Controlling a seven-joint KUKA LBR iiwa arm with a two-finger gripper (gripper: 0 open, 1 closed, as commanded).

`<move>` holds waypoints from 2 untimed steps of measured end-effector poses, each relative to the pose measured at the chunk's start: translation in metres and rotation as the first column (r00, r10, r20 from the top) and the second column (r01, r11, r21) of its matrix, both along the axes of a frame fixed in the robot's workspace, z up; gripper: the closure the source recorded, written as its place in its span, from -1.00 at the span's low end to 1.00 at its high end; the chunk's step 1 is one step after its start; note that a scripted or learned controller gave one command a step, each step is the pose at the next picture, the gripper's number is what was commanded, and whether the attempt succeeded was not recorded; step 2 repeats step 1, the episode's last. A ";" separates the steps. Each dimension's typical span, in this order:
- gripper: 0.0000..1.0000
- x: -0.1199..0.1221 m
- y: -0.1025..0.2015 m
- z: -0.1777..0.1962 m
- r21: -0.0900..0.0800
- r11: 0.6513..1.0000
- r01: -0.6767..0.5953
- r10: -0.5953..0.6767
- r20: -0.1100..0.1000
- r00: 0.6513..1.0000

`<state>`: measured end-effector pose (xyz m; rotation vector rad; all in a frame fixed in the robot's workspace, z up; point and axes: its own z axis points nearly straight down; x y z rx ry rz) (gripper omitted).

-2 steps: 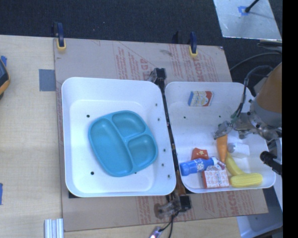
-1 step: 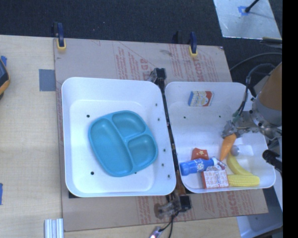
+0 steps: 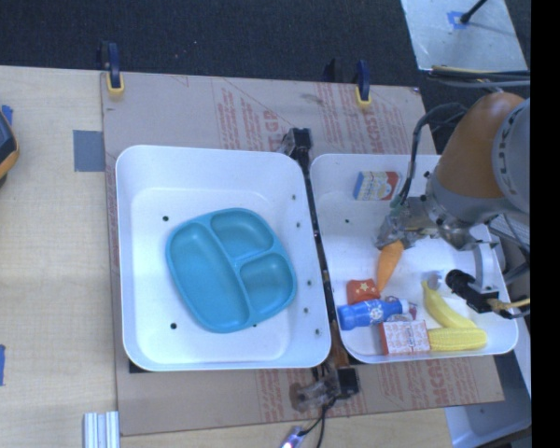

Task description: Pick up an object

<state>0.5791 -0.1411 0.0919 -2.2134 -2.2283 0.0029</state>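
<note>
Reaching from the right, arm [image 3: 481, 161] over right bin [image 3: 341, 180], tool [image 3: 399, 231] at carrot [image 3: 387, 264]

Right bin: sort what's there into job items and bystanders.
Job:
gripper
carrot, directly below the gripper
banana
corn cob
blue bottle
small carton
red packet

Lying about:
blue divided plate in the left bin
clamps on the bench
</note>
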 end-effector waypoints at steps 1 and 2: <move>1.00 0.009 0.081 0.101 0.002 1.000 0.001 -0.001 0.000 1.000; 1.00 0.009 0.081 0.101 0.002 1.000 0.001 -0.001 0.000 1.000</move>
